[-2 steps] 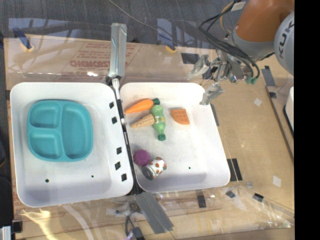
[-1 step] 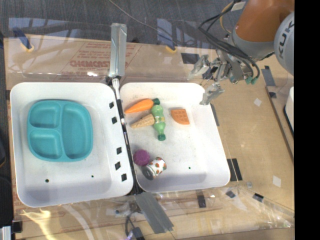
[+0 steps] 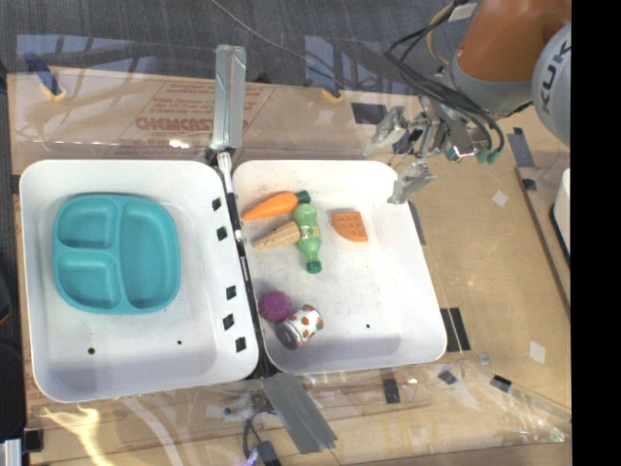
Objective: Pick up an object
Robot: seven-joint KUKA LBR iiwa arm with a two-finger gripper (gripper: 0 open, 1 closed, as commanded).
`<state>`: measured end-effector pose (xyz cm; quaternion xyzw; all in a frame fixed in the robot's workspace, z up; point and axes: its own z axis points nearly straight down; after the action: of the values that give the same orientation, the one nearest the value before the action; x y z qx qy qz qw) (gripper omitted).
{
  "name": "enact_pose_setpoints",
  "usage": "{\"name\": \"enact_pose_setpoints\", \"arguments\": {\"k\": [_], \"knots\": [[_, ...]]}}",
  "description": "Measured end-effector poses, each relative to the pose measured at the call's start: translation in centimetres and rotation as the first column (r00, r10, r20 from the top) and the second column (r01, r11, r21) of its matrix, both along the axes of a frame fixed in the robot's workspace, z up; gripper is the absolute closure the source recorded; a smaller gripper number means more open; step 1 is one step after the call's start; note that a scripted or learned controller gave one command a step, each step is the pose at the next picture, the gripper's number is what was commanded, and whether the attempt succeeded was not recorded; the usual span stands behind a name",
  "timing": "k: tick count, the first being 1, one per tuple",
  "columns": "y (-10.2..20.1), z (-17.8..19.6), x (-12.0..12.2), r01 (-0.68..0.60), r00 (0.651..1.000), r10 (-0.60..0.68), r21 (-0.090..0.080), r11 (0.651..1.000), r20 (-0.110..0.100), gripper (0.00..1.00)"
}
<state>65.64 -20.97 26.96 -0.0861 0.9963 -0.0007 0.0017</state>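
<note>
The right bin (image 3: 423, 278) holds several small items. An orange carrot (image 3: 270, 205), a tan cone (image 3: 277, 236) and a green bottle (image 3: 308, 233) lie together near its back left. An orange waffle piece (image 3: 350, 225) lies apart to their right. A purple ball (image 3: 275, 306) and a small red-and-white cup (image 3: 303, 324) sit at the front left. My gripper (image 3: 399, 157) hangs over the bin's back right corner, above and right of the waffle piece. It is open with nothing between its fingers.
The left bin (image 3: 39, 357) holds a teal divided plate (image 3: 116, 252). A metal bar (image 3: 229, 95) stands up behind the wall between the bins. Cables (image 3: 427, 47) trail from the arm at the upper right.
</note>
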Motion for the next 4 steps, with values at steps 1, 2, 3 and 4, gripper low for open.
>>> {"name": "enact_pose_setpoints", "arguments": {"k": [1, 2, 3, 4], "knots": [[0.2, -17.5, 0.3, -0.109, 0.994, 0.109, -0.001, 0.994, 0.002, 0.00], [0.4, -16.1, 0.6, -0.115, 0.993, 0.115, -0.004, 0.993, 0.010, 1.00], [3.4, -17.6, 0.1, 0.560, 0.828, -0.560, 0.001, 0.828, -0.005, 1.00], [9.5, -17.8, -1.2, 0.844, 0.537, -0.844, -0.001, 0.537, -0.007, 1.00]]}}
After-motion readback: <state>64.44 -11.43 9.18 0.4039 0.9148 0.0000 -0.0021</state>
